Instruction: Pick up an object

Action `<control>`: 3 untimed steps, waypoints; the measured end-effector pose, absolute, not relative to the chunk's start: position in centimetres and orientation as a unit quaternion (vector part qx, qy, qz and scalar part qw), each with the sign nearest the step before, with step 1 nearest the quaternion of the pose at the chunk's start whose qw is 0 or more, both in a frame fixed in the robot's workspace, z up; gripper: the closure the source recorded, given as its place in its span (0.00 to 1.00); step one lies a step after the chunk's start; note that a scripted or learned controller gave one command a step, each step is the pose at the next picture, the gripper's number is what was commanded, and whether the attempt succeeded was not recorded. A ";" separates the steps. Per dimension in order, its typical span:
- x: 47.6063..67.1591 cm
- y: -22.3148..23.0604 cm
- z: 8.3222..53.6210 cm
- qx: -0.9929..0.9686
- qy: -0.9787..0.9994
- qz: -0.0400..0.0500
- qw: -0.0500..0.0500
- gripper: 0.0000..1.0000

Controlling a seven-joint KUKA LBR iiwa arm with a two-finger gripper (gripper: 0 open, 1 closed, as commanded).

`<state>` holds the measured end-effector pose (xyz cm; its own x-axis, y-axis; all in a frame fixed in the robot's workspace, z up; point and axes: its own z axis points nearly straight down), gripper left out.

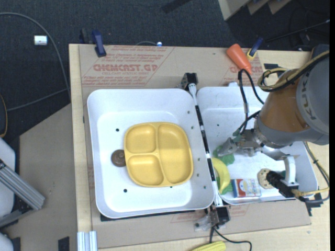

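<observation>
In the right bin [220, 106], my gripper [226, 149] hangs low near the bin's left wall, just above a yellow-green banana-shaped toy [222, 175]. A small red and white box [246, 188] lies at the bin's front, right of the toy. The left bin [99, 140] holds a yellow divided plate [158, 155], with a small brown round piece [118, 158] touching its left edge. The grey arm with its orange band [282, 114] covers the right part of the right bin.
A black divider rail [201, 135] runs between the two bins. Cables [246, 95] loop from the arm over the back of the right bin. An orange-handled tool [238, 57] and a blue clamp [98, 43] lie on the board behind the bins.
</observation>
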<state>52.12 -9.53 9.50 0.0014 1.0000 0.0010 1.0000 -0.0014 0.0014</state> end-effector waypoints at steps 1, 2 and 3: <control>52.6 -10.1 8.5 0.707 0.707 0.001 0.000 0.00; 53.7 -9.2 8.5 0.707 0.707 0.001 0.001 0.00; 52.5 -9.3 8.5 0.707 0.707 0.000 -0.001 0.00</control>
